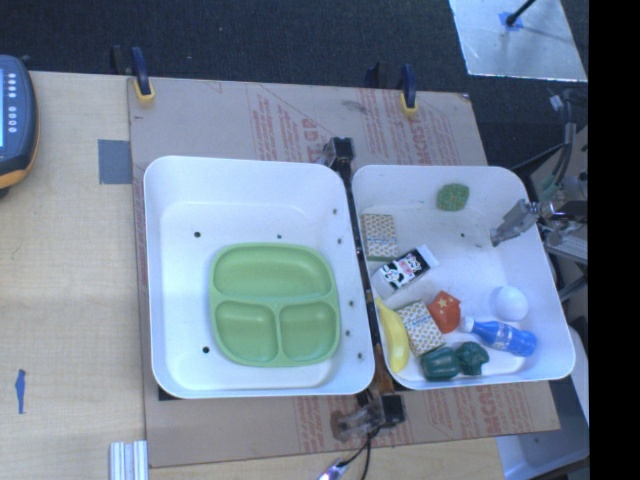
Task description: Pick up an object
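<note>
My gripper (508, 226) reaches in over the right rim of the right bin (470, 183), low above its bare upper floor, with nothing seen in it. Below it lie a white ball (509, 301) and a blue bottle (503, 337). A round green object (452, 197) sits to the gripper's upper left. Toward the bin's left side are a black-and-white box (404, 267), two patterned packets (379, 235) (420, 329), an orange piece (444, 311), a yellow banana (393, 337) and a dark green pepper (453, 361).
The left bin (180, 198) holds a light green divided plate (274, 303). A clamp (341, 152) sits between the bins at the top, and cables and a clip (365, 420) lie below them. A blue-and-yellow device (14, 116) rests at the bench's far left.
</note>
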Robot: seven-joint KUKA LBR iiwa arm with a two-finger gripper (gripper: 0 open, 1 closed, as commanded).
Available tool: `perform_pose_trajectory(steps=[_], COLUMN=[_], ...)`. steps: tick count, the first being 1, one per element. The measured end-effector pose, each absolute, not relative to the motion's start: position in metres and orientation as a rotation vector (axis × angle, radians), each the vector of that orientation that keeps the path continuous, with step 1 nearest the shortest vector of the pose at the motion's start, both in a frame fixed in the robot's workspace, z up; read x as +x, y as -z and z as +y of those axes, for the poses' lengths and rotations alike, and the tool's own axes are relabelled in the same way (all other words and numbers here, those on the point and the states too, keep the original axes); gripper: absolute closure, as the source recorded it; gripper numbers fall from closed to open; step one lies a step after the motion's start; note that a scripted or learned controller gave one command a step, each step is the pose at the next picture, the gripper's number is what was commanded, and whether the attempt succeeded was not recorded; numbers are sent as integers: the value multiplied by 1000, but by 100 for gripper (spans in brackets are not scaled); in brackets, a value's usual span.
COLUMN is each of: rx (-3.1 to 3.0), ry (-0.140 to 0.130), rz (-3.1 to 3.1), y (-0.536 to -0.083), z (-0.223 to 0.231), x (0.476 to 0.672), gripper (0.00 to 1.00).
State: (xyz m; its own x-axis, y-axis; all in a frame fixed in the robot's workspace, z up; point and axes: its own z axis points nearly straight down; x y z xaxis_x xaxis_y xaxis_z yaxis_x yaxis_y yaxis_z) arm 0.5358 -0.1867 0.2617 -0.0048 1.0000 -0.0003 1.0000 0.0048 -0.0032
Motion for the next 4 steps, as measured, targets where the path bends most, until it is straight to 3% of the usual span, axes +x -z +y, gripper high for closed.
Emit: perform_pose_trajectory(steps=[1, 2, 3, 4], rx=[-2199, -2224, -2233, -2223], ry=[-5, 19, 42, 43], rz=[-2233, -2237, -2242, -2254], y=[-148, -109, -104, -118], z=[-93, -98, -137, -137], x=[591, 524, 488, 491], gripper=[0, 0, 0, 100])
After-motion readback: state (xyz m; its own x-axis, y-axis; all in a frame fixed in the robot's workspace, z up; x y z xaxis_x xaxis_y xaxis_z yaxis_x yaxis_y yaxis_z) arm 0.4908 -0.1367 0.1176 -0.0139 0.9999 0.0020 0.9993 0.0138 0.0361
